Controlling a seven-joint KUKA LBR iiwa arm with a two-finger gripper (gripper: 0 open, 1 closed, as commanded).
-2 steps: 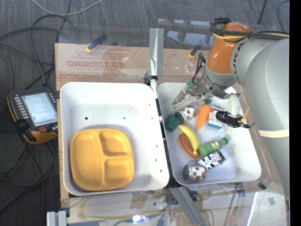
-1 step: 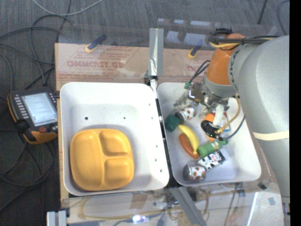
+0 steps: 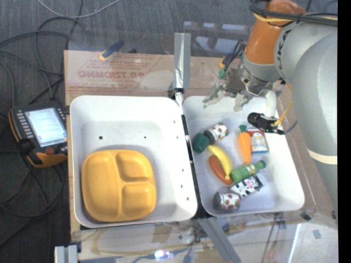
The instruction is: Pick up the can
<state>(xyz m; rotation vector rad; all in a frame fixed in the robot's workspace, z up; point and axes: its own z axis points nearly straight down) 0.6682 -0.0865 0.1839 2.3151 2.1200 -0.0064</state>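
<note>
Orange and black, a handheld control pendant (image 3: 38, 133) lies far to the left of the end effector, off the tabletop on the dark floor. Nearer, but well to the left and below, the left white bin (image 3: 126, 106) holds a yellow divided plate (image 3: 118, 184) in its lower half. A cardboard sheet (image 3: 120, 75) with red lettering lies behind this bin, level with the end effector and to its left.

The right white bin (image 3: 290, 193) sits directly beneath the end effector (image 3: 226, 98), which hovers over the bin's upper edge with its two fingers spread apart, released and holding nothing. Below it and slightly left lies a can (image 3: 218, 131) on its side, red and white, close to but apart from the fingertips. A dark green round object (image 3: 200, 142) touches that can's left end. Further below, a yellow banana (image 3: 220, 158) rests on an orange-red piece. A second can (image 3: 226, 201) lies at the bin's lower edge, farthest below the end effector. Just right of it lie a black-and-white patterned item (image 3: 248, 186) and a green bottle (image 3: 247, 171). An orange carrot (image 3: 244, 147) stands beside a small carton (image 3: 258, 141), both below and to the right of the end effector.
</note>
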